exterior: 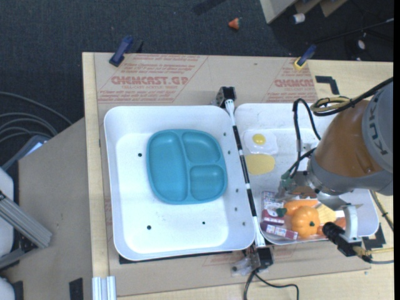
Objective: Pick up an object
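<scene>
The right bin (275, 114) holds a toy fried egg (259, 141), a flat yellow piece (260, 164), an orange fruit (304, 220) and a purple-and-white packet (273, 216) at its near end. The arm's wrist hangs low over the bin's near right part, just above the orange fruit. My gripper (294, 189) is down among these items beside the packet, mostly hidden under the wrist. Nothing shows between the fingers.
The left bin (125, 186) carries a teal divided plate (186, 165). A black clip (226, 96) sits at the far end of the wall between the bins. Cables (312, 108) loop over the right bin's far side.
</scene>
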